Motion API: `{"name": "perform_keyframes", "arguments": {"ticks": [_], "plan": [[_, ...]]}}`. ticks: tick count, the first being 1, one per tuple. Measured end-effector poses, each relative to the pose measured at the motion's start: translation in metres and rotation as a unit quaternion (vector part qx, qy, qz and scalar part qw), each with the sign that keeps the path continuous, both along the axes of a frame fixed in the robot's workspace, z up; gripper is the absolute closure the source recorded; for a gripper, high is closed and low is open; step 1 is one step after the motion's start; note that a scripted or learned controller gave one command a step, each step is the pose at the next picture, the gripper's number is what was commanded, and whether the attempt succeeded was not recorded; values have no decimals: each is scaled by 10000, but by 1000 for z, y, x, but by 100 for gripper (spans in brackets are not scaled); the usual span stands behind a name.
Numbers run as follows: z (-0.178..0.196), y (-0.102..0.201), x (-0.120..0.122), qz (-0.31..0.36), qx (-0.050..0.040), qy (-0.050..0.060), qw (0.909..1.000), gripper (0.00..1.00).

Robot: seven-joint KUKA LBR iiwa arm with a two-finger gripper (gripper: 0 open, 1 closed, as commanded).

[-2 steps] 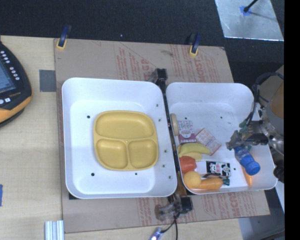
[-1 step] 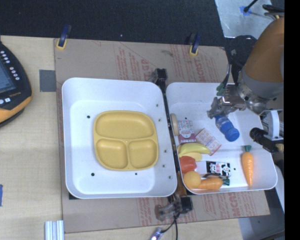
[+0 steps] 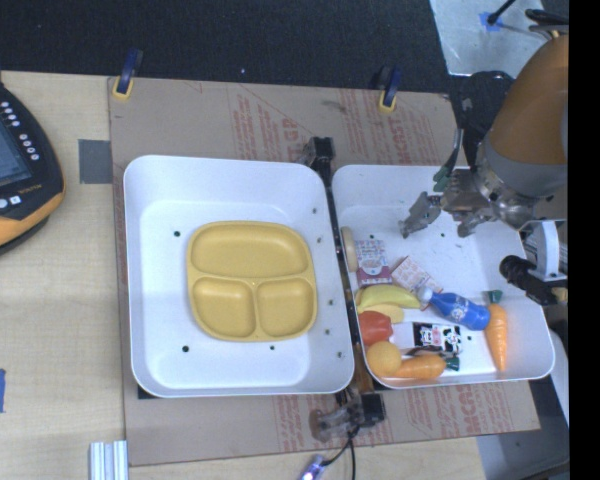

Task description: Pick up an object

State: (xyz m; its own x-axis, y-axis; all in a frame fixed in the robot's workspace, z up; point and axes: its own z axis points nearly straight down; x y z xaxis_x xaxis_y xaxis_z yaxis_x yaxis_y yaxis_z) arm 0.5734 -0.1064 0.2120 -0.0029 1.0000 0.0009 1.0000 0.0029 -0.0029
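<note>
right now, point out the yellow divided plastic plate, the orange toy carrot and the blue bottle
yellow divided plastic plate (image 3: 251,279), camera view, centre ridge
orange toy carrot (image 3: 497,336), camera view, mid body
blue bottle (image 3: 460,310), camera view, its body

So the worktop (image 3: 40,318) is showing pale wood grain, with a big sheet of brown cardboard (image 3: 230,118) lying flat over the middle of it. Two clamps are gripping the cardboard's far edge: a blue and yellow one (image 3: 127,73) toward the left, another one (image 3: 387,86) further right. A teach pendant (image 3: 10,173), black screen with an orange body, is sitting off at the left edge. A patch of grey tape (image 3: 95,161) is sticking just beside the cardboard. Some small black hardware (image 3: 321,152) is sitting at the far end between the two trays, and more of it, with a cable (image 3: 345,423), is hanging around at the near end.
</note>
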Motion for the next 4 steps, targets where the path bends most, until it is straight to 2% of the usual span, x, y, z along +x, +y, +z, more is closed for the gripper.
{"name": "perform_keyframes", "arguments": {"ticks": [1, 2, 3, 4], "plan": [[-118, -12, -42, 16, -11, -19, 10000, 0], [-79, -101, -48, -4, -6, -3, 10000, 0], [-121, 11, -93, 25, 2, 10, 10000, 0], [-120, -11, -28, -4, -1, -1, 10000, 0]]}}
